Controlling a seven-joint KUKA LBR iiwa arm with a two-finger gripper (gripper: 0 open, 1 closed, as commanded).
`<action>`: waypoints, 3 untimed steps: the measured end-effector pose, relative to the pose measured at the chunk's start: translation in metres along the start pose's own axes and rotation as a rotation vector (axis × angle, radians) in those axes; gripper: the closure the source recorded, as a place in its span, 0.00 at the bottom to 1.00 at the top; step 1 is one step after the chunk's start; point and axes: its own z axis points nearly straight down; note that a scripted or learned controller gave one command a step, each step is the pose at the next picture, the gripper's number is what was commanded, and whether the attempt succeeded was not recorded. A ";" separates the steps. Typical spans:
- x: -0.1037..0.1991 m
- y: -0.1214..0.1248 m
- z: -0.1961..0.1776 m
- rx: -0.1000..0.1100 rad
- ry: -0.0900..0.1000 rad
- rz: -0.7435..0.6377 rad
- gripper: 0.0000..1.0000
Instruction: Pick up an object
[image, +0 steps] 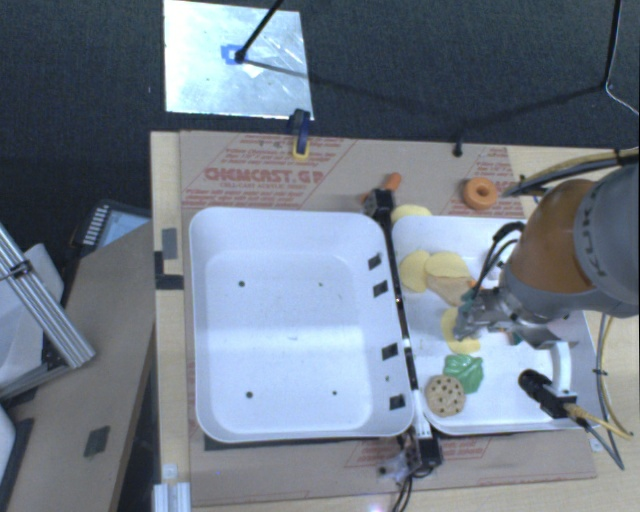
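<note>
**Tool down among the play food in the right bin**

The worktop (330, 160) carries two white bins side by side. The left bin (290, 320) offers wide open floor. The right bin (500, 415) holds everything worth taking, crowded against the divider wall between the two.

The grey arm (575, 245) reaches in from the right and covers much of that bin's far half. Its tool (468, 322) sits low over a pale yellow piece (458, 328) near the bin's middle; whether its fingers are apart or closed, I cannot tell from here.

The things look like small plastic toy food: light, stiff, smooth, and likely to skid or pop out of a pinch. A cluster of pale yellow pieces (432, 270) lies toward the bin's far left corner. A green piece (466, 371) and a round brown cookie (444, 395) sit touching near the front left corner. The flat cookie would want a grip across its edges; the lumpier green piece gives more to hold.

Room is tight leftward at the divider, freer toward the bin's front right. An orange ring (481, 192) rests outside on the worktop's far edge.
</note>
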 end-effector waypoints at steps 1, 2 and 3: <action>0.000 0.000 0.001 0.000 0.000 0.000 0.00; 0.000 0.001 -0.010 -0.002 0.000 -0.001 1.00; 0.000 0.001 -0.010 -0.001 0.000 -0.001 0.00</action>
